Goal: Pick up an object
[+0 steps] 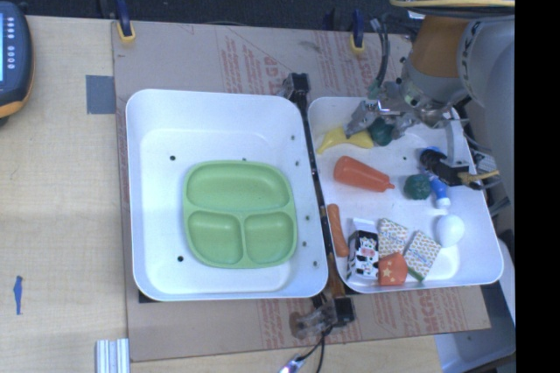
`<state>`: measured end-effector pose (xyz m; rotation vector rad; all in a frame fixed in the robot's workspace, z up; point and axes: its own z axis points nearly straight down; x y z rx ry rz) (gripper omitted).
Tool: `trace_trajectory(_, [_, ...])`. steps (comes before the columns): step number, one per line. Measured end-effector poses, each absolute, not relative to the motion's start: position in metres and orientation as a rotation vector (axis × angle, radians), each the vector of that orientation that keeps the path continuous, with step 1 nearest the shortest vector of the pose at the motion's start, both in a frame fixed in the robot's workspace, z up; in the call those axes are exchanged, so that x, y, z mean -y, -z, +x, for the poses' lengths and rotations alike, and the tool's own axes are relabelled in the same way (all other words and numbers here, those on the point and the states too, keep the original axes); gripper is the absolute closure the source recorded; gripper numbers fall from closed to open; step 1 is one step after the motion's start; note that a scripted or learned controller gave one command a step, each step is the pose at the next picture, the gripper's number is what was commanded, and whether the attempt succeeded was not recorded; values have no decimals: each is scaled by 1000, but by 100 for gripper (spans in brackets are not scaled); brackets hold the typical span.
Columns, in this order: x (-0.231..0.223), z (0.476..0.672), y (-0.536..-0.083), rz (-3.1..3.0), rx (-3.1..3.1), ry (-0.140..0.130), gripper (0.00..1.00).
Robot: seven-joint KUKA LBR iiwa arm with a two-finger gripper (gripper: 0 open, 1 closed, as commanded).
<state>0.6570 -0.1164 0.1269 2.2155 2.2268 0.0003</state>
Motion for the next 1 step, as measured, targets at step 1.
trace_trajectory(1, [128, 594, -89, 2224, -2231, 14, 0])
